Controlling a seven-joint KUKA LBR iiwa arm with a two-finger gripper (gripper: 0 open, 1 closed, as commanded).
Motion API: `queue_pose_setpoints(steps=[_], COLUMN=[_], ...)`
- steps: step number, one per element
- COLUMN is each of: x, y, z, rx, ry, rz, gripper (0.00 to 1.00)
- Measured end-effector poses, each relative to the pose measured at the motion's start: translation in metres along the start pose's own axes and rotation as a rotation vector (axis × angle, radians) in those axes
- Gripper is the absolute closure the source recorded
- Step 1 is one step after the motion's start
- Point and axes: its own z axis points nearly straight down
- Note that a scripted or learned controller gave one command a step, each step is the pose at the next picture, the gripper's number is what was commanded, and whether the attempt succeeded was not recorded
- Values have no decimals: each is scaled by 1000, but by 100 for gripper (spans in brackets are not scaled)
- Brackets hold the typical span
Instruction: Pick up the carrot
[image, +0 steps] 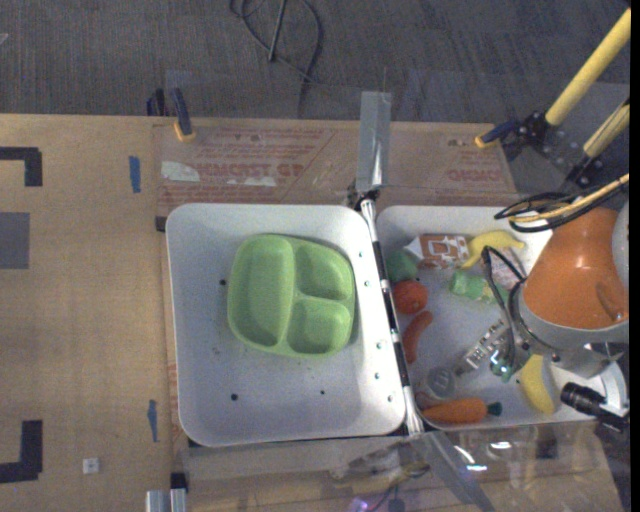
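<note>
The carrot (456, 410) is orange with a small green stub at its right end. It lies flat along the front wall of the right bin (455, 318). My gripper (478, 352) hangs low over the bin's front half, slanting down to the left from the orange-banded wrist (572, 282). It is just above and slightly right of the carrot, and its metal tip is near a round grey piece (440, 381). The carrot lies free on the bin floor, apart from the gripper.
The right bin also holds a red tomato (408, 297), a red pepper (415, 334), a dark green item (402, 265), a small carton (441, 248), two bananas (496, 242) (537, 385) and a pale green piece (468, 287). A green divided plate (292, 297) sits in the left bin (200, 380).
</note>
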Motion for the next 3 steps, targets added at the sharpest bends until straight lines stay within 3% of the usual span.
queue_pose_setpoints(steps=[1,2,3], x=[-128,-51,-50], y=[-1,51,51], z=[1,-126,-126], rx=[1,13,14], ry=[-4,9,9], rz=[83,571,571], gripper=[100,100,0])
